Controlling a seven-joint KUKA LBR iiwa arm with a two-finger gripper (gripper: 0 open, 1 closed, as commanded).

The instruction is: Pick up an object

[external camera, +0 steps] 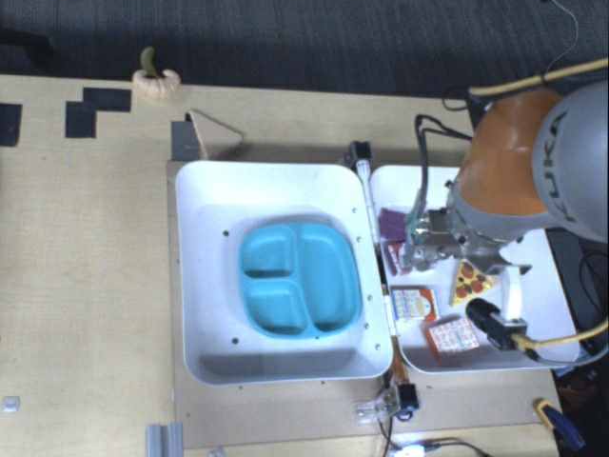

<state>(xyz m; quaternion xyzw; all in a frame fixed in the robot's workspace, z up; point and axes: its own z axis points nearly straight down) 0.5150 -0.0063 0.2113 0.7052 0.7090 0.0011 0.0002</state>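
Closest to the lens, a red-and-white packet lies flat by the front wall of the right bin; a second packet of much the same print lies just behind it and to the left, close to the wall that this bin shares with the left bin; a small wedge printed like a pizza slice sits between the two and a little further back; a purple piece lies near the same shared wall, further back again. The gripper hangs over the left half of the right bin, between the purple piece and the second packet; from this slant I cannot tell whether it is open or closed, nor whether it touches anything below. The arm – grey, with its orange band uppermost – reaches in from the right and covers the rear of that bin. The left bin holds a blue divided plate (three compartments, lying flat on the floor); on the bench behind it, a pale gourd-shaped thing stands at the far edge, near some black tape patches.
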